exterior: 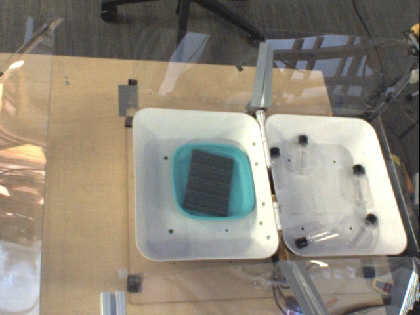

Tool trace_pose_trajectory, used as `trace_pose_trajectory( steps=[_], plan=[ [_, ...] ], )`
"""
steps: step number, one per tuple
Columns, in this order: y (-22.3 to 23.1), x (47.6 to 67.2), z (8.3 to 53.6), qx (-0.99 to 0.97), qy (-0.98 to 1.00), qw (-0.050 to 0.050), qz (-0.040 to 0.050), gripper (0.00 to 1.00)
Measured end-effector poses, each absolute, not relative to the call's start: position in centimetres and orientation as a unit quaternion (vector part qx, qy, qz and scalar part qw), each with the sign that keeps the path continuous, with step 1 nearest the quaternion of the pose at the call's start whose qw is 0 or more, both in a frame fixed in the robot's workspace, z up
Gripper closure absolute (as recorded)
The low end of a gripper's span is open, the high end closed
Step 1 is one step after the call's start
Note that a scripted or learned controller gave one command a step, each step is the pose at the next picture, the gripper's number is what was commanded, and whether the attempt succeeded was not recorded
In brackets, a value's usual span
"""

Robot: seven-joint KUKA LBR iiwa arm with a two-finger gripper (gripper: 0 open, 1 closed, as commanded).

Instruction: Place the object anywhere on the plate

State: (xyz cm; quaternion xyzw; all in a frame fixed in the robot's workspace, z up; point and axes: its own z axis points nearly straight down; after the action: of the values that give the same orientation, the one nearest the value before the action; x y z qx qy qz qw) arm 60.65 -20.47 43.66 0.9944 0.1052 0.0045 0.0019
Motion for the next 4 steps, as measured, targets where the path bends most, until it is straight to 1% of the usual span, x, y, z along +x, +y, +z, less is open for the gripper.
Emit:
trace_pose_trajectory(
  steps=[1, 2, 3, 4],
  plan=[
    [-20.4, 66.2, 43.5, 0.994, 0.109, 0.002, 0.0044, 0.0],
    [-20.5, 61.7, 43.7, 0.995, 0.103, 0.002, 0.0044, 0.0],
    [-20.5, 56.7, 43.6, 0.995, 0.103, 0.002, 0.0046, 0.0],
    [-20.4, 63.1, 43.6, 0.995, 0.105, 0.002, 0.0047, 0.0]
  ],
)
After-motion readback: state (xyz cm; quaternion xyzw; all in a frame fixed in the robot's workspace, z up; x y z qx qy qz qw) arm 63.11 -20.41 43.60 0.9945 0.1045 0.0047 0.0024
